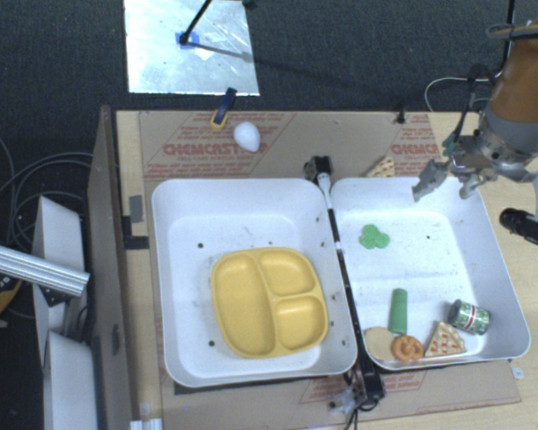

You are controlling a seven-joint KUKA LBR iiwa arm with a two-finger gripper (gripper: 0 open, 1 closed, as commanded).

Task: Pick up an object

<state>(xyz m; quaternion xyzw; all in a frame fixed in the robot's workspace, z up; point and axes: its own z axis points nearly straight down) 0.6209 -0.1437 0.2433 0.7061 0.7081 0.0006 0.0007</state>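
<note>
Hovering spread and unladen above the right white bin's far rim, the hand had the flat green ruffled piece nearest, down-left of it

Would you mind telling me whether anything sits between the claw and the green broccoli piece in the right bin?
Nothing visible does. The claw hangs over the right bin's far edge, and only bare bin floor lies between it and the broccoli piece.
</note>
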